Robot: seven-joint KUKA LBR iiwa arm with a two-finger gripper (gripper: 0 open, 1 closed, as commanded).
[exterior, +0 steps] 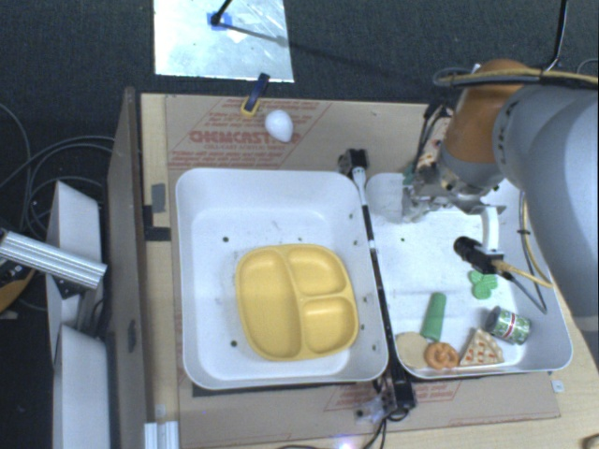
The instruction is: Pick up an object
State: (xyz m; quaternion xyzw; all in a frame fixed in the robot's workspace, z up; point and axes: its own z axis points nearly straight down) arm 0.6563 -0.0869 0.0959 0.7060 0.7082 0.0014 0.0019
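My gripper (pixel 418 202) hangs over the far left corner of the right bin (pixel 552 330), under the orange band of the wrist. Just to its left is a pale round cup-like thing (pixel 384 193); I cannot tell whether they touch. Toward the near side of that bin lie a green cylinder (pixel 433 316), a small green clover-shaped piece (pixel 483 284), a green and silver can (pixel 508 325), a toy pizza slice (pixel 481 350) and an orange pretzel-like piece (pixel 440 354). All of these lie apart from the gripper.
The left bin (pixel 201 251) holds a yellow divided plate (pixel 297 300). Beyond the bins, on the cardboard, lie a white egg-shaped thing (pixel 279 124) and a small blue and yellow item (pixel 254 96). The arm's bulk covers the right bin's far right.
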